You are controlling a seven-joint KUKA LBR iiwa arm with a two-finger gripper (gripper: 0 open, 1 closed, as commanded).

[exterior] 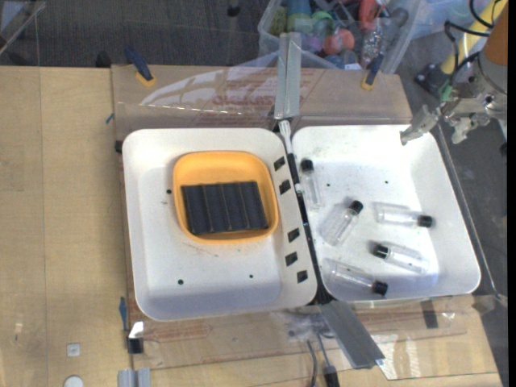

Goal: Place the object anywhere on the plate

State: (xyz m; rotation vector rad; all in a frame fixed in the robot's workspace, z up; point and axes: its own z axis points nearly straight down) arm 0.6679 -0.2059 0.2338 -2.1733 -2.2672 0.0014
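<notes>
An orange plate lies in the left bin and carries a black ridged block. The right bin holds several clear vials with black caps. One vial lies by the divider, another near the middle, and a third to the right. More of them lie along the front. My gripper hangs over the far right corner of the right bin, open, with nothing between its fingers. It is well away from the vials.
A clear tub of colourful toys stands behind the bins. A metal divider strip runs back from between the bins. Cables and the arm's base crowd the top right corner.
</notes>
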